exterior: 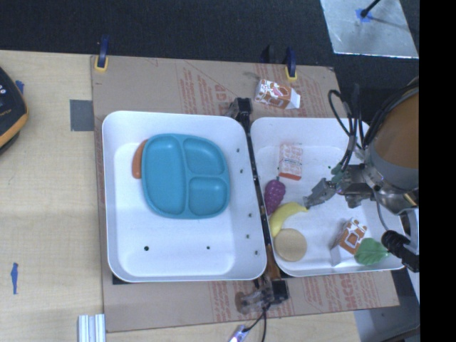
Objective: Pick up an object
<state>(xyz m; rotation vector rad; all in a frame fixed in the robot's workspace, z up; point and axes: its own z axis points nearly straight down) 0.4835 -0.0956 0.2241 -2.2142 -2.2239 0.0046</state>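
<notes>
though near the banana (286, 215), gripper (318, 193) above right bin (313, 135), unladen

Nothing I can read properly. Red print runs along the cardboard sheet (214, 77) under my bins, too blurred to make out. Small packets (290, 161) w/ red-orange labels in the right bin (313, 130) and by the worktop's far edge: illegible too.

Orange item (136, 159) mostly under blue plate (187, 175)

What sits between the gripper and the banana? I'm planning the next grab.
Nothing visible does: the gripper hovers just right of the banana, with bare bin floor between. The purple grapes touch the banana's far left side.
</notes>
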